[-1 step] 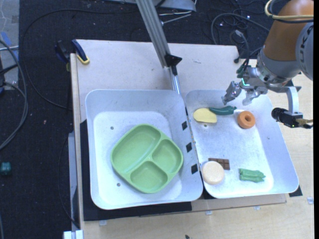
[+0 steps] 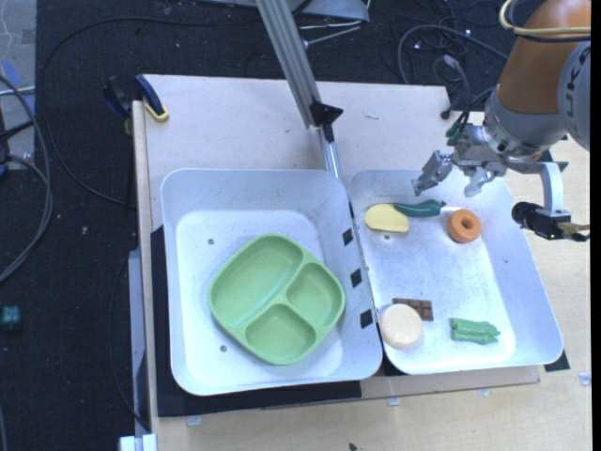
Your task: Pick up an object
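Note:
My gripper [image 2: 457, 177] hangs over the far edge of the right bin [image 2: 526, 289], its fingers spread open with nothing between them. Just below it lie a dark green pepper-like piece [image 2: 420, 209], a yellow lemon-shaped piece [image 2: 386, 219] and an orange ring [image 2: 463, 225]. Near the front of the same bin sit a cream round disc [image 2: 401, 327] leaning on a brown chocolate bar [image 2: 416, 307], and a green leafy piece [image 2: 474, 331].
The left bin [image 2: 188, 205] holds a light green divided plate [image 2: 277, 298]. A slanted metal pole [image 2: 291, 50] comes down to the gap between the bins. Cables lie on the dark floor behind the bench.

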Available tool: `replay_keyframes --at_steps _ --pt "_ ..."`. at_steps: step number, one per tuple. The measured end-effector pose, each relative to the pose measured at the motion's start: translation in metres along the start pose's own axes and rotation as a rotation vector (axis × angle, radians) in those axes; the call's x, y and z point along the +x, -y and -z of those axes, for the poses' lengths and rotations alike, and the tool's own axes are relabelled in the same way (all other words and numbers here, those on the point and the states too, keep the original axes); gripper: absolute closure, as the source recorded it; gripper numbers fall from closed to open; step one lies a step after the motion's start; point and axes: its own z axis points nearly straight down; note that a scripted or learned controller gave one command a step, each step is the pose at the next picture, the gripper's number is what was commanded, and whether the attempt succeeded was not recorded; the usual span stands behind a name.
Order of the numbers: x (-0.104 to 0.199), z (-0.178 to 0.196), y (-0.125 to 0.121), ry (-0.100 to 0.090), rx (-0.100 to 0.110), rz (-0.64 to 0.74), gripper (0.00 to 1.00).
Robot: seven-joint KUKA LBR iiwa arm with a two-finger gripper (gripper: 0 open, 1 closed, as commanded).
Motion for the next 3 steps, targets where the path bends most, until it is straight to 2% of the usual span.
replay_keyframes --at_steps 3 --pt "0.005 -0.141 0.009 0.0 0.002 -0.002 0.0"
